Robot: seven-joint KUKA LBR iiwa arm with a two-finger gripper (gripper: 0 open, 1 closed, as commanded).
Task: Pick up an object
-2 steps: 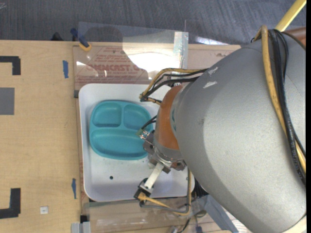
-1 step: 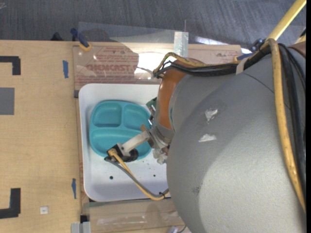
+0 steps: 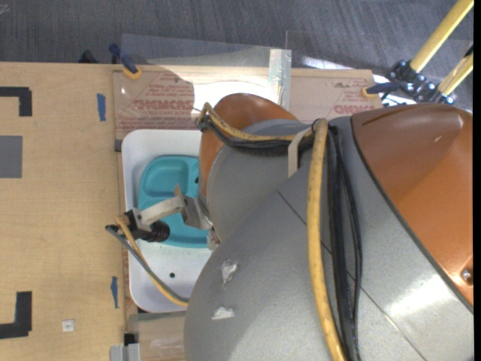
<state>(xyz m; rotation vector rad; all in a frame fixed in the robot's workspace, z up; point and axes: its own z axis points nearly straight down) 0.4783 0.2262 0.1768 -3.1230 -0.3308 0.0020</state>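
Note:
A turquoise plastic object (image 3: pixel 167 180) with a raised rim lies in the left white bin (image 3: pixel 134 153), in its upper half. The grey arm with its orange band reaches down over this bin and hides most of it. The gripper (image 3: pixel 189 213) sits at the lower right edge of the turquoise object, its tip buried under the wrist hardware. A black fitting with a yellow cable (image 3: pixel 143 232) juts out to the left just below the turquoise object.
The wooden bench top (image 3: pixel 60 201) stretches to the left of the bin. A clear plastic wall with red print (image 3: pixel 161 100) stands behind the bins. The arm's bulk covers the right bin. A bare patch of white bin floor (image 3: pixel 169 273) shows below the turquoise object.

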